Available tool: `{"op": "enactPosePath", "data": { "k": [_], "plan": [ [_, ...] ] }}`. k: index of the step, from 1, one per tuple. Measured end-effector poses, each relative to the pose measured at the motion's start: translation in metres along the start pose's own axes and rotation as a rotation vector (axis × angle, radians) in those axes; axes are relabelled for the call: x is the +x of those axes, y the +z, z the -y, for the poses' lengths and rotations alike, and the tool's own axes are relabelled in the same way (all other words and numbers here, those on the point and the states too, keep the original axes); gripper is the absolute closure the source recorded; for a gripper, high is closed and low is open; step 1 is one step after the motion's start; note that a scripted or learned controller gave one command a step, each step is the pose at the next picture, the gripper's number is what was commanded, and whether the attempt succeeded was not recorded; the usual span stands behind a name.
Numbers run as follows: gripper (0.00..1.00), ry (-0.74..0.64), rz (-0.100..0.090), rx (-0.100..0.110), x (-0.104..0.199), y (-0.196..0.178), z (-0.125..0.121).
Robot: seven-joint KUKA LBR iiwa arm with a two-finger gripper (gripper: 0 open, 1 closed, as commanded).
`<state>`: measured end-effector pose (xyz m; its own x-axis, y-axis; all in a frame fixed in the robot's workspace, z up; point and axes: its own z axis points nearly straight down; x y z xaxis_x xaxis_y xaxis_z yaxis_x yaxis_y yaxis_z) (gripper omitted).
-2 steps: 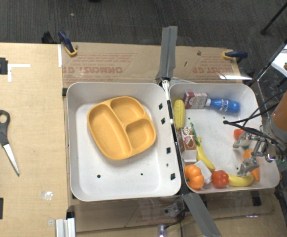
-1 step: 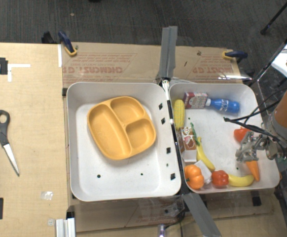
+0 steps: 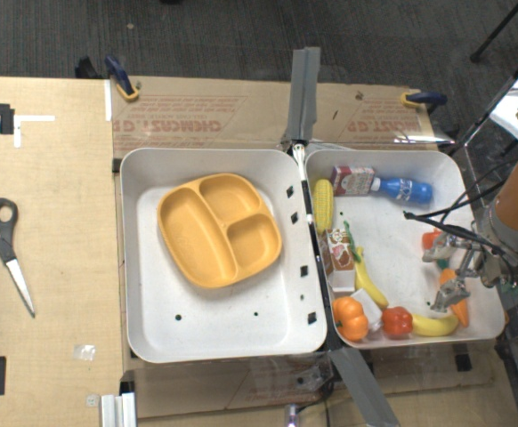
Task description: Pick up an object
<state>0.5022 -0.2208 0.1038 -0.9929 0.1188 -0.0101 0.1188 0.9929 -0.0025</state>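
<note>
You see the tool [image 3: 446, 285] low in the right bin [image 3: 401, 229], near its right wall. You cannot tell if it grips anything. Just under it lies a banana [image 3: 434, 326], with a small orange piece [image 3: 459, 312] beside it. Next to the banana sits a red tomato [image 3: 397, 322], then an orange [image 3: 351, 318]. A second banana [image 3: 368, 283] lies along the left side, below a corn cob [image 3: 323, 203]. A blue bottle [image 3: 404, 189] lies at the top. The left bin [image 3: 152, 327] holds a yellow plate [image 3: 219, 229] with three parts. Scissors [image 3: 5, 243] rest on the surface [image 3: 45, 327].
</note>
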Motion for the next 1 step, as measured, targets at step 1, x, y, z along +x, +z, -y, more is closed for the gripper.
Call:
{"op": "enactPosePath", "data": {
  "k": [1],
  "plan": [
    [0.00, 0.050, -0.004, -0.002, -0.0172, 0.0107, -0.0019]
  ]
}}
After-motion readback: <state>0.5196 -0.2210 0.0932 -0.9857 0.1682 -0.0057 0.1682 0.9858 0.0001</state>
